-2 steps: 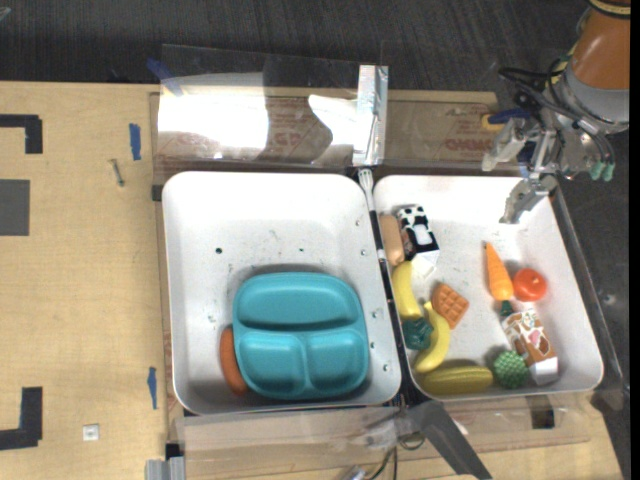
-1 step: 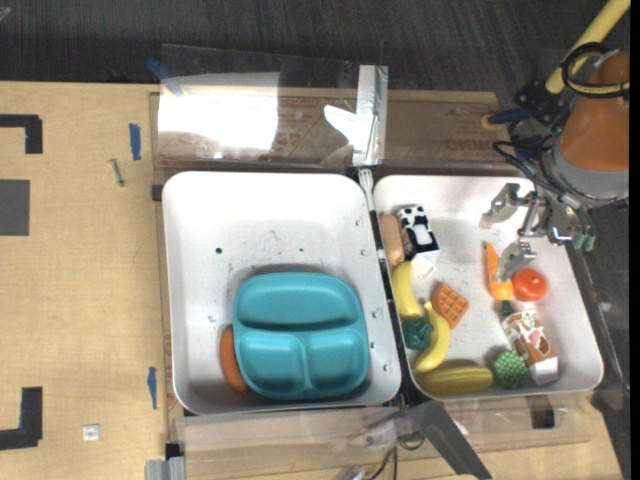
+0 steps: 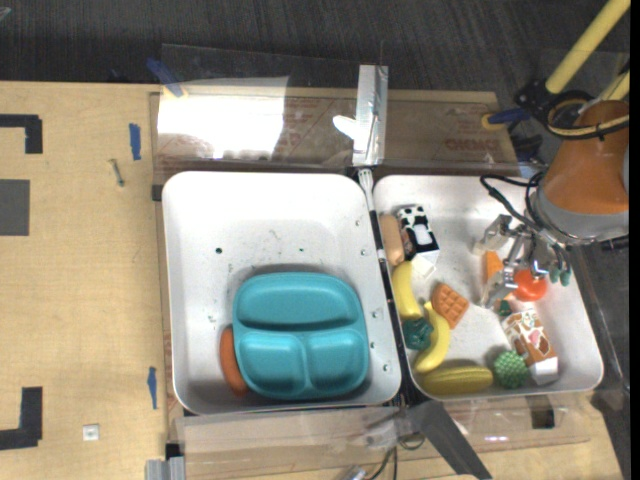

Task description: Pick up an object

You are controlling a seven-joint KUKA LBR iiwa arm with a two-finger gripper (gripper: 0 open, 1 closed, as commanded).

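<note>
Hovering over the right bin, our gripper hung with its fingers spread and nothing between them, and we judged the red-orange toy just beneath and a little toward the arm's side the nearest pick, rounded, with no clear long axis.

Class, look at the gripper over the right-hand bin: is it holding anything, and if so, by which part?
It cannot be told. The gripper hangs low over a red-orange toy in the right bin, but nothing clearly shows between its fingers.

Jaws above red toy
</note>
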